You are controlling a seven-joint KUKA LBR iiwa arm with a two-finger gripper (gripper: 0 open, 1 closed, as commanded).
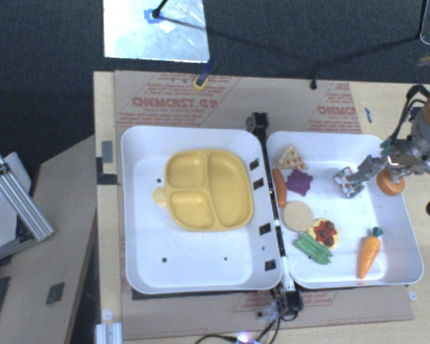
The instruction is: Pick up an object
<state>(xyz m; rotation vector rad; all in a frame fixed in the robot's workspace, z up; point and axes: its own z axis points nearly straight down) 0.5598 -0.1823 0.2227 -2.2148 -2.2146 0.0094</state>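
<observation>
The step in hand appears to be the approach: nothing is lifted. The gripper [350, 183] hangs over bare floor in the right bin [344, 145], nearer its far right corner, with no item between its fingers; whether they stand wide or narrow cannot be told. The toys lie mostly along the bin's left edge: wedge [291, 158], purple star [299, 183], disc [298, 216]. A carrot [369, 254] lies by the near right corner. The next move calls for centring over one toy before descending.
</observation>
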